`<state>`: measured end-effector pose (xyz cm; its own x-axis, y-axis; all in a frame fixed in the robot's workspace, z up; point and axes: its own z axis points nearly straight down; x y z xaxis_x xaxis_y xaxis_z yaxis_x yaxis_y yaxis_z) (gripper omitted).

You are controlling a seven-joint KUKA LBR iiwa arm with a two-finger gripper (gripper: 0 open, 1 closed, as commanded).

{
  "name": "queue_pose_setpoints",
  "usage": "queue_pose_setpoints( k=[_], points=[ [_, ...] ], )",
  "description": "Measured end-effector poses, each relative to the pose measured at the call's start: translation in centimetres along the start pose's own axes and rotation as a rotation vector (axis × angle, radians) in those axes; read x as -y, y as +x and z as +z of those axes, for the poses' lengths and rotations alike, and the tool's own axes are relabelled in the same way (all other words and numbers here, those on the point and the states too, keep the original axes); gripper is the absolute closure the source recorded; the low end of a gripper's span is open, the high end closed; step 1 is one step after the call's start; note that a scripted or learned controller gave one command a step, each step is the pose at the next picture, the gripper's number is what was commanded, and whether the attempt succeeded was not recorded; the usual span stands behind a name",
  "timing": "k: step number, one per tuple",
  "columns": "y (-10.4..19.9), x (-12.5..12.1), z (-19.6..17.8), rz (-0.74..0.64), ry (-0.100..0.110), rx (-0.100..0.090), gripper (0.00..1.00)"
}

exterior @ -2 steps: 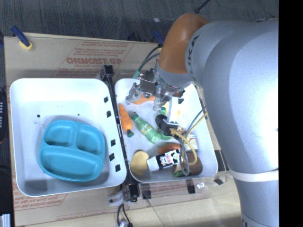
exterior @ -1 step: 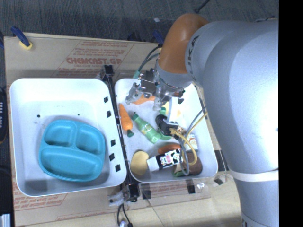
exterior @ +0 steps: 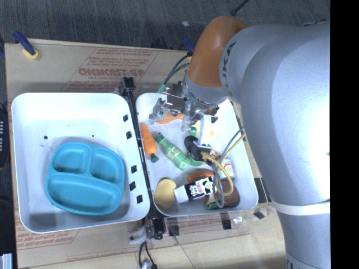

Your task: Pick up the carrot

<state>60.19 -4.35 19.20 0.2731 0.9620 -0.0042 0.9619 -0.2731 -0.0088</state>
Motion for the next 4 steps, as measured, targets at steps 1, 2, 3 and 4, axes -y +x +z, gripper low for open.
queue_pose_setpoints(
  k=[1, 2, 3, 4],
  points=[
    [-4.4, -2.7, 8.5, 0.04, 0.007, 0.002, 0.0],
    [-4.8, -1.3, 9.9, 0.504, 0.001, -0.01, 0.0],
    [-4.7, -1.2, 8.9, 0.496, 0.01, -0.011, 1.0],
    [2.6, -3.2, -0.2, 0.764, 0.001, -0.007, 1.0]
  ],
)
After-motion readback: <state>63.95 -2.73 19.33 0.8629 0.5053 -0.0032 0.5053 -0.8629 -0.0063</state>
